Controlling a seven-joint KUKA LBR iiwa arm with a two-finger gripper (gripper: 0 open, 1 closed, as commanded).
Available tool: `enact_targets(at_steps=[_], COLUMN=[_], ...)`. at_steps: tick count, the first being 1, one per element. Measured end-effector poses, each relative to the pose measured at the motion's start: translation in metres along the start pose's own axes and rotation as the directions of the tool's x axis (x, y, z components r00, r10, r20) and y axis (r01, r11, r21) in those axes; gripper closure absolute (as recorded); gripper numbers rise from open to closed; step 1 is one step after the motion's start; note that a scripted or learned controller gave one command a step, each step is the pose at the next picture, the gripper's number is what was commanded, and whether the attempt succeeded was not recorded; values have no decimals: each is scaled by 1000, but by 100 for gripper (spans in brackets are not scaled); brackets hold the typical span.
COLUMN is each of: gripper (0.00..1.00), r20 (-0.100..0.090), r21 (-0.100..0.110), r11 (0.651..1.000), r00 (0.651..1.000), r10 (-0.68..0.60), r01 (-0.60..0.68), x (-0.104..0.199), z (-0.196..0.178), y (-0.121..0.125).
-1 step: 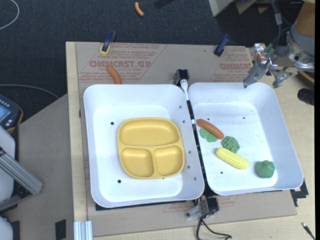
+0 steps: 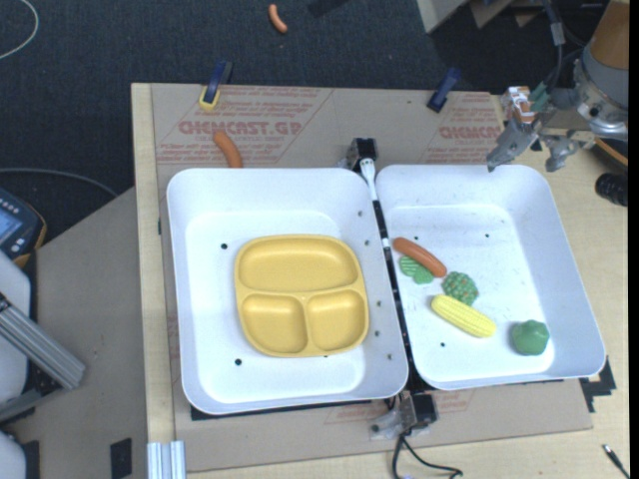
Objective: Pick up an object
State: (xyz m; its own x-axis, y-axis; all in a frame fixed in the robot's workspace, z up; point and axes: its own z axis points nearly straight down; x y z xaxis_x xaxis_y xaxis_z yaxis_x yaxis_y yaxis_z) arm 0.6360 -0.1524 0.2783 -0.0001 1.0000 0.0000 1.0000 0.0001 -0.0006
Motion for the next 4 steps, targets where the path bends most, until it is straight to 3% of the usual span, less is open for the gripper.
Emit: enact_targets(at_steps=[4], gripper=[0], r20=[-1], r21=[6], r11=[1000], r00=[1000], r10=[-1], r01=[1], x=[1], z=[189], y=[7])
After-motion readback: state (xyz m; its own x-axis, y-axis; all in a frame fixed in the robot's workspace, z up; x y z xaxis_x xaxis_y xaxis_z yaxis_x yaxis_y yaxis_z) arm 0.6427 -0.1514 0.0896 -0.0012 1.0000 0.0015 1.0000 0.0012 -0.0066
